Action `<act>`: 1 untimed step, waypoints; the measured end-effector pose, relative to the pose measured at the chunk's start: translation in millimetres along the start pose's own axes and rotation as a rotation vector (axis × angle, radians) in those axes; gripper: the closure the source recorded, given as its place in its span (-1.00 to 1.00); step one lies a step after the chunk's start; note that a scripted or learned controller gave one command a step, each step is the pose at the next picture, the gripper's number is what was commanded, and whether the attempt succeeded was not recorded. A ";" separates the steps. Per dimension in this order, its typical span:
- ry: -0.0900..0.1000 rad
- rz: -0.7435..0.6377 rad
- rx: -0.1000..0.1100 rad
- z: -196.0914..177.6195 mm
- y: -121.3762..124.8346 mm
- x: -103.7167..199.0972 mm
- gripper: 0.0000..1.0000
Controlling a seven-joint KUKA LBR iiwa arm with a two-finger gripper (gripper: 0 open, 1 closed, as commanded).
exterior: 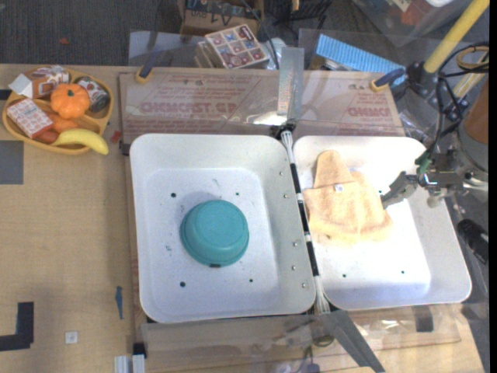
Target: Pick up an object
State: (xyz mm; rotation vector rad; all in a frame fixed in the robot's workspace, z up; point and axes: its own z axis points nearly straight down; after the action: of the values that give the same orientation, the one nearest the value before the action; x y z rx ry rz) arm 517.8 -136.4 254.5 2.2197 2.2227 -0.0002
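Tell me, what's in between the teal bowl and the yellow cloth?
In the camera view, the bins' raised white rims separate the teal bowl from the yellow cloth.

A dark grey gripper point(394, 189) with slim fingers, a green spot and black cables on its metal wrist.

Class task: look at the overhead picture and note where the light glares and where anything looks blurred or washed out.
Camera view: glare streaks the clear panel behind the bins; the white right bin looks washed out, the tan cloth pale and soft-edged; the gripper is dark and slightly blurred; the teal bowl reads crisply.
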 end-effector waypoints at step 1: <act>-0.002 -0.085 -0.008 164.9 30.2 -34.2 -1.00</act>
State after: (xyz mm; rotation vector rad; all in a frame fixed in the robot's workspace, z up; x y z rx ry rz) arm 548.1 -170.6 89.6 2.1188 2.3093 0.0063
